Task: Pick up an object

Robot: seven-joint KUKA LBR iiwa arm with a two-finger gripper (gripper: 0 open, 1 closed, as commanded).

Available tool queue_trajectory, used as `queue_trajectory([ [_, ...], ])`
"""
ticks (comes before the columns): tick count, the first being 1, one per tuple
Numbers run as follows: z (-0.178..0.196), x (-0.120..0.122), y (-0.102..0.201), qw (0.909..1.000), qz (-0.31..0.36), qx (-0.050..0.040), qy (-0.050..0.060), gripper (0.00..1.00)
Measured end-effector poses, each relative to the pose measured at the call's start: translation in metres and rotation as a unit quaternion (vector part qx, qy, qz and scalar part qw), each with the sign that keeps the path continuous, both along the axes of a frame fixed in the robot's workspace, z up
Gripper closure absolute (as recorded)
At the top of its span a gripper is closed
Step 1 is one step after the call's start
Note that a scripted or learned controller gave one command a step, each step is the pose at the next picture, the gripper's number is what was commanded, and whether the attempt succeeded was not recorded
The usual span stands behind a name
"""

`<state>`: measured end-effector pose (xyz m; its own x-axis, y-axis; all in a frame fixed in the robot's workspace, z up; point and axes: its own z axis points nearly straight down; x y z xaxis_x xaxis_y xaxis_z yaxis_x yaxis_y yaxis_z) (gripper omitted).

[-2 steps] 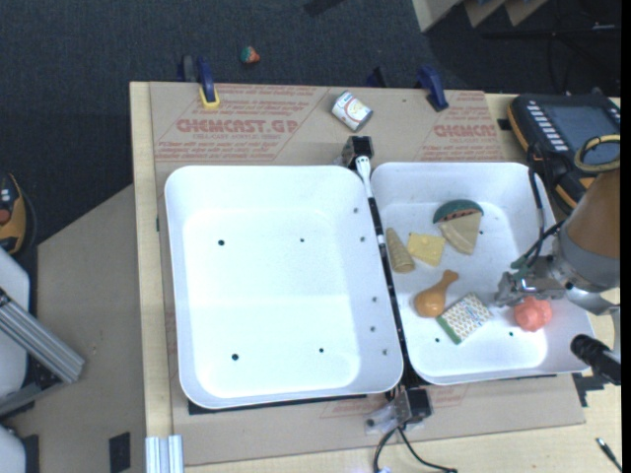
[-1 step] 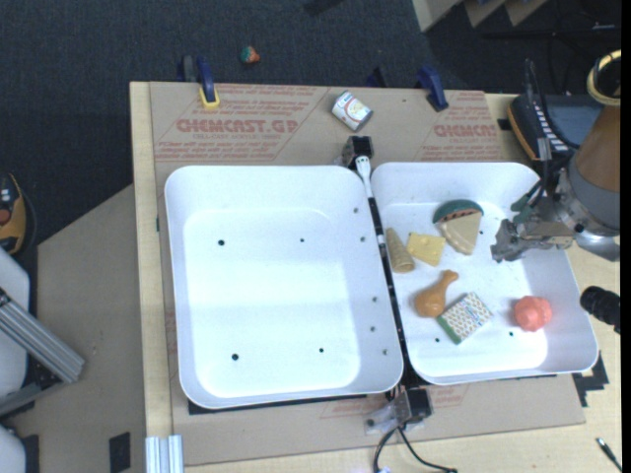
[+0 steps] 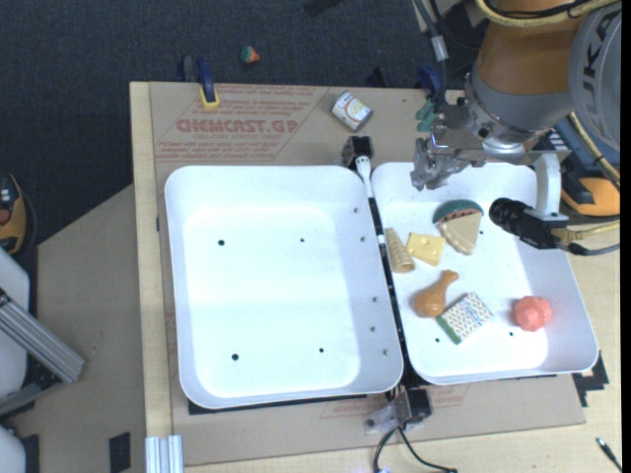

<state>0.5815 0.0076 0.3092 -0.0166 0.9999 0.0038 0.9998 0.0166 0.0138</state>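
My gripper (image 3: 434, 172) hangs over the far left corner of the right bin (image 3: 572, 294), above bare white floor. Nothing shows in it. Just to its near right lies a tan wedge with a green rind (image 3: 460, 227). A yellow block (image 3: 426, 248) and a beige cone (image 3: 398, 251) lie by the bin's left wall. Closer to the front are an orange drumstick (image 3: 434, 295), a patterned block with a green edge (image 3: 465, 316) and a pink lump (image 3: 532, 312).
The left bin (image 3: 182, 264) sits beside the right one, their rims touching along the middle. A small white box (image 3: 351, 110) and a blue clamp (image 3: 207, 82) rest on the brown board behind the bins. A black clip (image 3: 359, 152) sits at the bins' far junction.
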Motion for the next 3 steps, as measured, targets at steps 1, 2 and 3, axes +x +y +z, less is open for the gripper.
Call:
queue_trajectory([
  [1, 0.088, 0.046, 0.068, 1.0000, -0.004, -0.0010, -0.001, 1.00],
  [2, 0.148, 0.044, 0.055, 1.0000, -0.008, -0.0018, 0.002, 1.00],
  [3, 0.233, 0.025, 0.045, 1.0000, -0.008, -0.0017, 0.001, 1.00],
])
